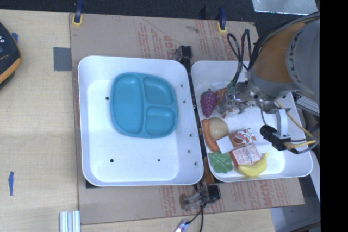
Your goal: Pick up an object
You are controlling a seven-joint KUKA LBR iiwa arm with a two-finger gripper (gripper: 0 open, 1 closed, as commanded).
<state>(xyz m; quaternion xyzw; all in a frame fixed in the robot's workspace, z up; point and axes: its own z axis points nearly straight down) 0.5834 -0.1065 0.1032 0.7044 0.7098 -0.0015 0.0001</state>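
Though labelled (print unreadable) — carton (pixel 246 155).

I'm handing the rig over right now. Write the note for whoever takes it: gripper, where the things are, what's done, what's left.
Gripper: down in the right bin, near its far end, beside the grapes. Finger state can't be read; nothing seen held.
Right bin items: grapes, potato, carrot, green piece, two small cartons, banana.
Left bin: blue divided plate.
Done: arm has reached into the bin.
Left: grasp one item and lift it.
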